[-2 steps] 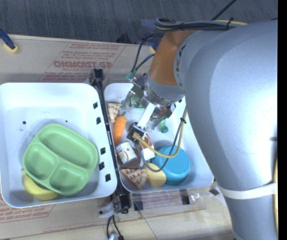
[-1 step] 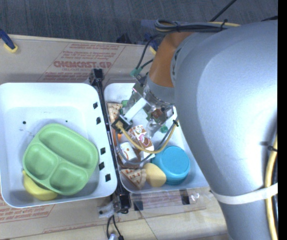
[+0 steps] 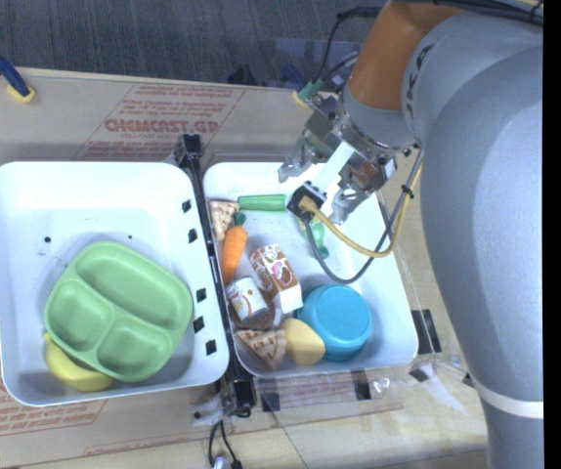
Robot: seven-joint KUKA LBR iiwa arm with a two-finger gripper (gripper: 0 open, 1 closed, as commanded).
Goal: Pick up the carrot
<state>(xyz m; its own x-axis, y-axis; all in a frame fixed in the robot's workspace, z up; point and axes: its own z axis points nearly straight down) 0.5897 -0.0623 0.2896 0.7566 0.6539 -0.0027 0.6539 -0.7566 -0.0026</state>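
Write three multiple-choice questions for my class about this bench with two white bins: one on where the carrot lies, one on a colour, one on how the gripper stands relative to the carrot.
1. Where does the carrot lie?
A. In the left bin
B. In the right bin, near the wall shared with the left bin
C. On the cardboard outside the bins

2. What colour is the divided tray?
A. Green
B. Red
C. Blue

3. How does the gripper stand relative to the carrot?
A. Clamped on it
B. Apart from it, over the far side of the right bin
C. Pressing it into the blue bowl

Answers: 1 B, it lies by the left wall of the right bin. 2 A, the tray is light green. 3 B, a gap separates the two.
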